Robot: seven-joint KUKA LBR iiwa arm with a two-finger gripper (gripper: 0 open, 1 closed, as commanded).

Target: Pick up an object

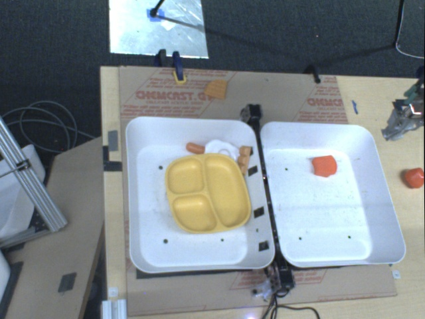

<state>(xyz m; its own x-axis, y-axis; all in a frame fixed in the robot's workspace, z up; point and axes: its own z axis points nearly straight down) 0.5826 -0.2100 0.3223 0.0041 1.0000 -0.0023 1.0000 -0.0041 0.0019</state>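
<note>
In the right bin an orange-red block lies near the back, a little left of centre. The left bin holds a yellow three-part plate, with a small orange sausage-shaped piece, a white item and a small tan piece along the plate's far edge. My gripper shows as a grey metal shape at the far right edge, beyond the right bin's back right corner and well away from every object. Nothing is visibly held in it.
A second red block sits on the bench right of the right bin. A tan lump lies on the cardboard behind the left bin, near a yellow-and-blue clamp. A shiny sheet lies further back.
</note>
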